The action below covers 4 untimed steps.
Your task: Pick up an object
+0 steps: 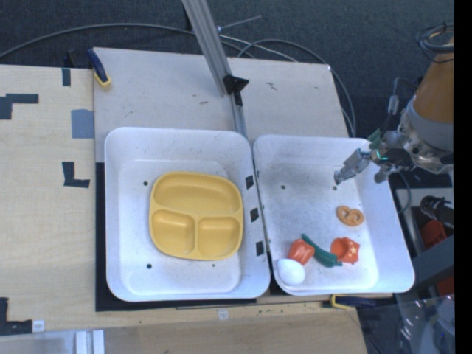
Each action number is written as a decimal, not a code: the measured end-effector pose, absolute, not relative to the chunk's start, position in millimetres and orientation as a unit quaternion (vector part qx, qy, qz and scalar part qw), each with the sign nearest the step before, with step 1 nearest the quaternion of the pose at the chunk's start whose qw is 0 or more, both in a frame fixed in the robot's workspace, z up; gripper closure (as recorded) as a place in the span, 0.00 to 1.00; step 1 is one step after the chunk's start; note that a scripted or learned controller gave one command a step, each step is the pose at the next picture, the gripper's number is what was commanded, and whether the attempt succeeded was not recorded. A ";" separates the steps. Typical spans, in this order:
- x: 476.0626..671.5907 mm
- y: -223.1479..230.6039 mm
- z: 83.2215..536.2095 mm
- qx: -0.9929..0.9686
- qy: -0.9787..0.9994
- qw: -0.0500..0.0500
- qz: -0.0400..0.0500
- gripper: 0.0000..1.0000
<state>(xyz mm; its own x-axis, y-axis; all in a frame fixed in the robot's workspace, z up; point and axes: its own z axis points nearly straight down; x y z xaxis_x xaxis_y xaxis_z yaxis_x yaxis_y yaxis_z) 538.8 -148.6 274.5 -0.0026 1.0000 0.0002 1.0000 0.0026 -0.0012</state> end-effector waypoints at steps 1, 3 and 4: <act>538.8 -148.7 274.6 -0.706 -0.708 0.001 0.000 0.00; 542.0 -155.6 148.1 -0.707 -0.707 0.003 0.002 0.00; 540.1 -154.6 93.7 -0.707 -0.708 0.003 0.002 0.00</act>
<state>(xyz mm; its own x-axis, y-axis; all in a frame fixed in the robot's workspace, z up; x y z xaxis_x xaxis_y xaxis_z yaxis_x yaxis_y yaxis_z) 540.1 -154.6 93.7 -0.0014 1.0000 0.0008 1.0000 0.0014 -0.0075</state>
